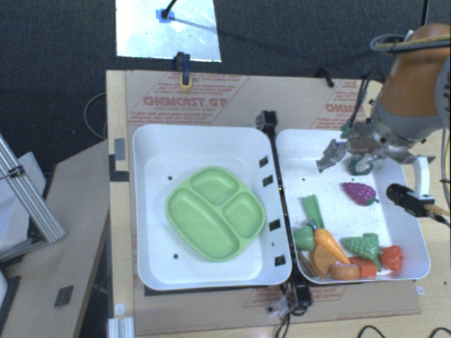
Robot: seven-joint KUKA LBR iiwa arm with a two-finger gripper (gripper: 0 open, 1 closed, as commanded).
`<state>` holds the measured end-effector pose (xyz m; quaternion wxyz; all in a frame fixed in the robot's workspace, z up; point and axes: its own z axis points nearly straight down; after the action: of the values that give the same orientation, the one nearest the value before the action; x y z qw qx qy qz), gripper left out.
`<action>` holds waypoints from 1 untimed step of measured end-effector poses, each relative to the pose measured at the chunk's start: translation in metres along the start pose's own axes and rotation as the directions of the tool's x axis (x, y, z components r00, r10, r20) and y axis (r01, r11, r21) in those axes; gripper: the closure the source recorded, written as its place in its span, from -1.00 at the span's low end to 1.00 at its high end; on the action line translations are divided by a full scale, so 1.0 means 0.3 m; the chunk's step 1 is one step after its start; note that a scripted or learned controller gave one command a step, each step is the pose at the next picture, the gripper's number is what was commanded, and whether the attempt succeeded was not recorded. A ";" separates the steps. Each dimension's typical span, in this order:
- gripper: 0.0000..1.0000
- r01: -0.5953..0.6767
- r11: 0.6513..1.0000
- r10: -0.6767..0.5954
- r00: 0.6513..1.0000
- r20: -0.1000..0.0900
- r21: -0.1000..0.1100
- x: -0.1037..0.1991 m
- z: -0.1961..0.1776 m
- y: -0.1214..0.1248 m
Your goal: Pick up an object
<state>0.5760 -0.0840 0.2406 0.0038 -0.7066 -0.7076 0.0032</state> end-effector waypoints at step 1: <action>-1.00 0.002 1.000 -0.002 1.000 0.001 -0.012 0.001 -0.020 0.007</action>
<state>0.5782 -0.0839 0.2465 -0.0006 -0.7060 -0.7082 -0.0006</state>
